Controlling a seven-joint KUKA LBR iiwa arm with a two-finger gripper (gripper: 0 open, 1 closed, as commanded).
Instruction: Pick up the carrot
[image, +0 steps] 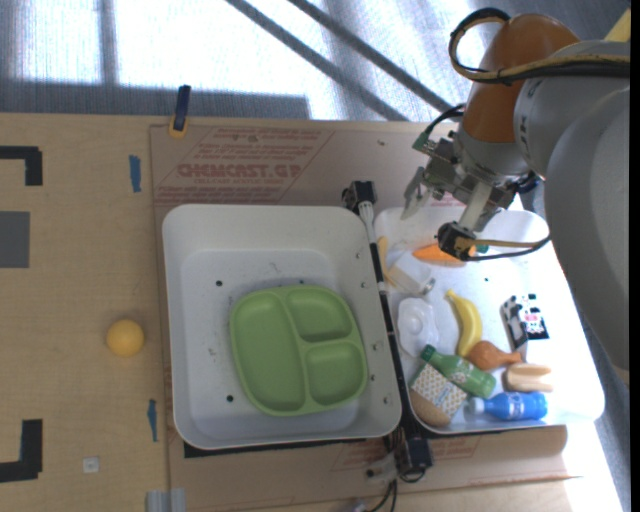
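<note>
Approach step: gripper hangs just above carrot in right bin, fingers spread, empty; next needs descent astride it.

A robotics lab — a cardboard-covered bench marked with blue tape, two shallow white bins, play food such as a carrot and banana, a grey-and-orange industrial arm reaching in.

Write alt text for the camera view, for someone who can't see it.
The gripper of a grey robot arm hangs over an orange carrot at the far end of the right white bin, which holds a yellow banana and a green bottle. The left white bin holds a green divided plate; a yellow ball lies on the bench.
</note>
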